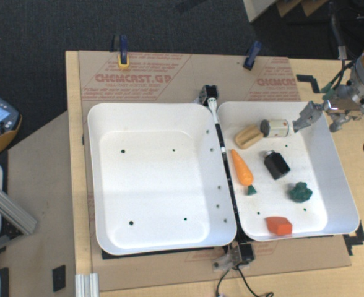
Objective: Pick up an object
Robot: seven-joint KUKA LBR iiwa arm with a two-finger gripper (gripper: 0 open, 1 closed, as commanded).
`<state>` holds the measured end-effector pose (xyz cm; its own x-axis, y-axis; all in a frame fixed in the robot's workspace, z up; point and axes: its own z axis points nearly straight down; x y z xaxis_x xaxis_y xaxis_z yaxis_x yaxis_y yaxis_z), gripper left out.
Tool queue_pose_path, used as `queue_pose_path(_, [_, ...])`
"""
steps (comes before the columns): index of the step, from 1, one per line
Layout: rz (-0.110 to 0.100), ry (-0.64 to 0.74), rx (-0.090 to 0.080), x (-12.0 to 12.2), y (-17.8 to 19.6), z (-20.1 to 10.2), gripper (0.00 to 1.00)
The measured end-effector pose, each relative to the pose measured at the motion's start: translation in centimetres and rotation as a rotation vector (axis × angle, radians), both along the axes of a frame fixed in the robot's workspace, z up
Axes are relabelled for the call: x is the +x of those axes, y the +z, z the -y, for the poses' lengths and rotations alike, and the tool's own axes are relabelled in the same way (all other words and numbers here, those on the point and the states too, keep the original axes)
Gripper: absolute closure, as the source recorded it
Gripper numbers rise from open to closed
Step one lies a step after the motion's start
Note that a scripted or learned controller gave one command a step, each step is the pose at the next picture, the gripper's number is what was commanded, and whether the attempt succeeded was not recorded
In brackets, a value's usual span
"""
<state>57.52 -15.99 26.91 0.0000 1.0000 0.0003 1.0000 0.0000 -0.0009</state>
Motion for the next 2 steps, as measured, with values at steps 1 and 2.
queue_pose_path(1, [0.006,0.007,0.0,2.9,1.0,-5.5,0.0])
queue_pose_path(2, [-0.008,0.005,0.003,4.1,-7.2,-9.9,0.0])
